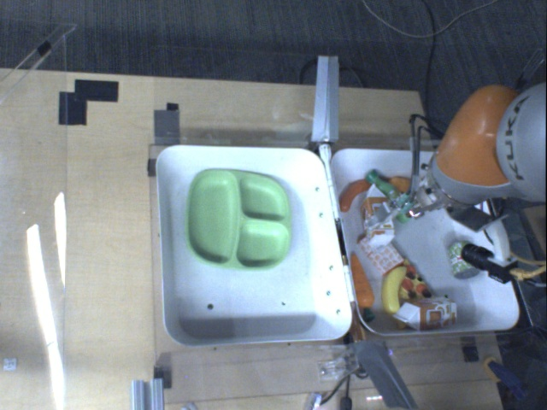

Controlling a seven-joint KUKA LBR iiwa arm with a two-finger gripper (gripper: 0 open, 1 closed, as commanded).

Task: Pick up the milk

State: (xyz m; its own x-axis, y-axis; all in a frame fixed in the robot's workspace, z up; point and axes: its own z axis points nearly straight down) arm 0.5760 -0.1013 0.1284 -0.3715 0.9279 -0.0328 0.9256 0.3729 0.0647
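White left bin [171,254] holding a green sectioned plate [239,218], right bin [504,310] cluttered with banana [391,289] and carrot [362,282], milk carton [432,314] near its front edge, gripper [408,205] above the rear clutter, finger state unclear

The milk [430,314] is a small carton (white, with orange-brown print) lying on its side, well below the jaws, toward the near edge of the view.
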